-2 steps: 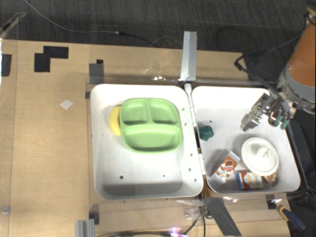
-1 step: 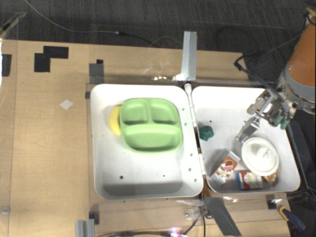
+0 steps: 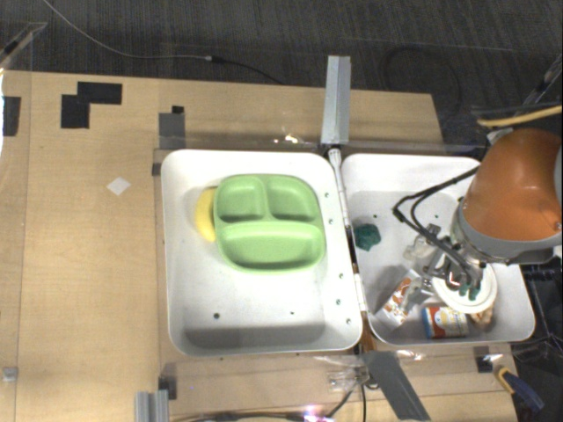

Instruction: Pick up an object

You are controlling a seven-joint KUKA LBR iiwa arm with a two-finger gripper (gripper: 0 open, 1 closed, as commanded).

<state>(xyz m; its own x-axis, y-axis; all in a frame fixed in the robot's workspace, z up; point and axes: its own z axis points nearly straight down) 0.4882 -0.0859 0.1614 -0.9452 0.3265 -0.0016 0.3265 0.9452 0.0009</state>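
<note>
The left bin (image 3: pixel 189 262) is holding a green divided tray (image 3: pixel 267 221), which is covering most of a yellow object (image 3: pixel 204 215) at its far side from the divider (image 3: pixel 345 236). The right bin (image 3: pixel 378 178), just across the divider, is holding a small teal piece (image 3: pixel 366 235) near the divider and a cluster of packaged items (image 3: pixel 433 313) toward the front wall. The gripper (image 3: pixel 447 275) is hanging over that cluster; the wrist and cables are obscuring it, so its grip state cannot be determined. Bare floor is lying open behind the teal piece.
</note>
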